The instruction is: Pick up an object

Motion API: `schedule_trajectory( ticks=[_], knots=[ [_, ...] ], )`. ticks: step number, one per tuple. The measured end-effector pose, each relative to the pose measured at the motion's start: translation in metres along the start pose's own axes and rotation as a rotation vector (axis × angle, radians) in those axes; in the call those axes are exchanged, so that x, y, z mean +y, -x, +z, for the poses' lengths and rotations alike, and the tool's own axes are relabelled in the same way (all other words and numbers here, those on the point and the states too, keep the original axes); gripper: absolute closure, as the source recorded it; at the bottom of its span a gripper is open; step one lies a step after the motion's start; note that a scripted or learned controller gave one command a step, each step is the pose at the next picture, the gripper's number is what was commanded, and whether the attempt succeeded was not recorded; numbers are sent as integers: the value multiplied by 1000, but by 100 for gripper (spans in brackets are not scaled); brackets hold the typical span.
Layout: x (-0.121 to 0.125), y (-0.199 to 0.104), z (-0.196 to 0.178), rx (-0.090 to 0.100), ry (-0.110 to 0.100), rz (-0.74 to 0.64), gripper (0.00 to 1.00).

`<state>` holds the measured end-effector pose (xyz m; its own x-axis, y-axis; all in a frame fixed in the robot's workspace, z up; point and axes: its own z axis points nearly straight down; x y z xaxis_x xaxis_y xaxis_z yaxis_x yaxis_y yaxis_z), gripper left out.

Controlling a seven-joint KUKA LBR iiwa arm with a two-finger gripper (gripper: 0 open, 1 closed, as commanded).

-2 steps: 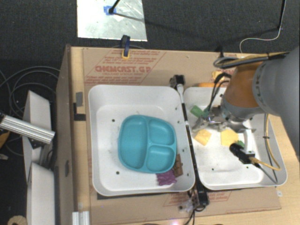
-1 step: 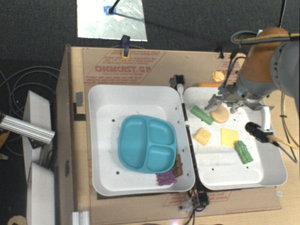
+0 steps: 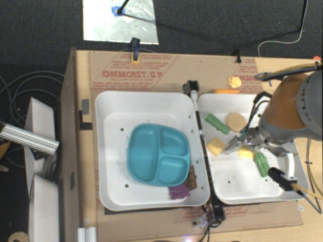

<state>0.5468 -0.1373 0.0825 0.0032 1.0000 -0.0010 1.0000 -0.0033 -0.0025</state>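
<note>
My gripper [image 3: 236, 144] hangs low over the right bin [image 3: 237, 188], at the end of the grey arm with the orange band that reaches in from the right. It sits among several small items. A pale yellow block [image 3: 215, 146] lies just left of it, and a small yellow piece [image 3: 246, 154] just right of it. A round tan piece [image 3: 235, 120] and a green stick [image 3: 217, 123] lie beyond it. A second green piece [image 3: 261, 164] lies at its lower right. I see nothing lifted off the bin floor.
The left bin [image 3: 113, 135] holds a teal divided plate [image 3: 158, 154], with a purple piece [image 3: 177, 191] and a brown piece [image 3: 192, 179] at its near right. An orange item [image 3: 227, 91] and a yellow disc [image 3: 234, 81] lie on the cardboard behind the right bin.
</note>
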Motion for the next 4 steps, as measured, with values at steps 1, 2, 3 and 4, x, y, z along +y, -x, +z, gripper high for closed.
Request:
schedule_trajectory(
  ticks=[1, 2, 3, 4],
  knots=[
    [4, -1, -14, -2, 10, -4, 100],
    [14, 47, -65, -4, 10, -1, 100],
    [86, 12, -80, 0, 12, -13, 100],
    [70, 71, -116, -4, 9, -1, 100]
  ],
)
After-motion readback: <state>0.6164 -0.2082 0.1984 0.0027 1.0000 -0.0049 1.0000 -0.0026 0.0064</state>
